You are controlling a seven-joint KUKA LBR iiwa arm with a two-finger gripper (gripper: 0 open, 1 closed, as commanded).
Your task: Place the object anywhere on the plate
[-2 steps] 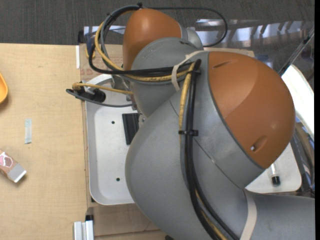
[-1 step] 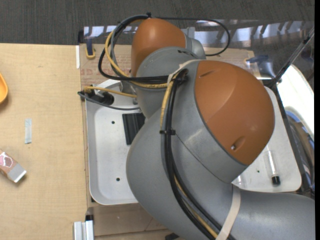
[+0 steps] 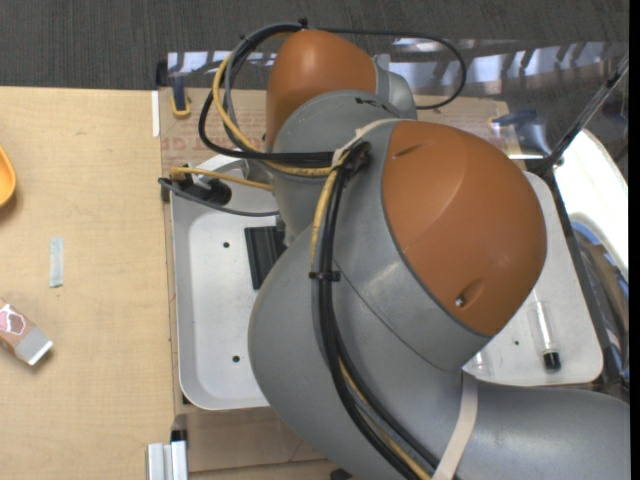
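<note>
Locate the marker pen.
In the camera view, the marker pen lies in the right-hand white bin, near its lower right corner, just right of the arm's big orange-capped joint.

— What carries everything?
— A light tan wooden bench point(image 3: 85, 198).
— What lies on it?
— A white shallow plastic bin point(image 3: 205, 308), a small grey strip point(image 3: 56, 262), and a red-and-white eraser-like block point(image 3: 22, 334).

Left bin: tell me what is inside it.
Inside the left bin a dark rectangular object lies on the white floor, partly covered by the arm. The arm hides most of the bin, so anything else there, a plate included, cannot be seen.
</note>
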